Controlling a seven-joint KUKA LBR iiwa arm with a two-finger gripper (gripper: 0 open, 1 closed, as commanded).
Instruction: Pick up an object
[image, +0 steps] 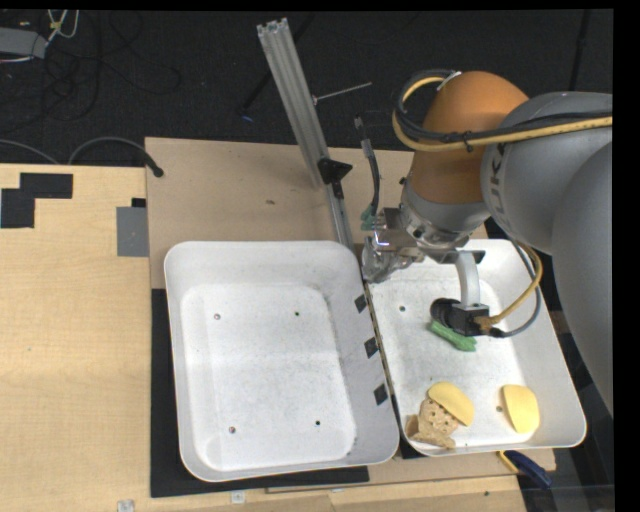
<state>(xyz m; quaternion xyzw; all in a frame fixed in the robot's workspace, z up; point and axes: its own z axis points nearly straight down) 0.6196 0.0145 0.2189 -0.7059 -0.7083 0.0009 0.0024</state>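
Overhead slanted view of the pick-up cell. The pale wooden surface (70, 330) carries two shallow white bins side by side. The grey arm (560, 180) (orange band above the wrist) reaches in from the right and hangs over the upper part of the right bin (500, 360). The left bin (260, 370) shows a bare speckled floor. The gripper (383, 250) sits low at the upper left corner of the right bin, close against the wall shared by the two bins. Whether it is apart or together cannot be told from this angle, and nothing is seen clamped in it. The candidate objects all lie in the right bin. A green strip (455, 339) rests on the floor near the middle, near the gripper but not touching it. A tan cracker-like piece (433, 426) lies at the lower left corner, touching a yellow rounded piece (452, 400) just above it. A second yellow piece (520, 408) lies apart toward the lower right. Judged progress: early. The gripper is down inside the bin, but every visible object rests on the bin floor, so the grasp and the lift appear not yet done. The corner under the gripper holds no visible object, which suggests this descent may close on nothing.
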